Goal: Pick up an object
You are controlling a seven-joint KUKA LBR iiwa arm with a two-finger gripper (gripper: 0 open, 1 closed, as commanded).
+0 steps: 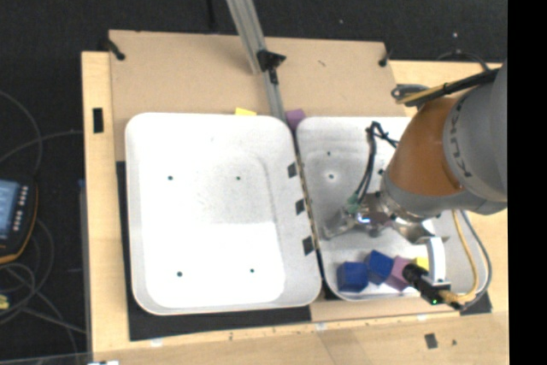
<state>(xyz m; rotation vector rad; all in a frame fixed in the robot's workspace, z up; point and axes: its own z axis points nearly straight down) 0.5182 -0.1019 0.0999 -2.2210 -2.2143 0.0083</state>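
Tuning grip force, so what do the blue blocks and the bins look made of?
Blue blocks: matte and evenly coloured, with soft-looking corners, likely foam or plastic; the picture leaves it open. Left bin: smooth white surface with rounded moulded rim and faint speckling, probably plastic. Right bin: same look, slightly glossier near the arm.

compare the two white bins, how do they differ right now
The left white bin has only a few small dark dots on its floor, while the right white bin holds blue blocks and a purple block. The arm reaches over the right bin, not the left. Both are shallow with rounded corners.
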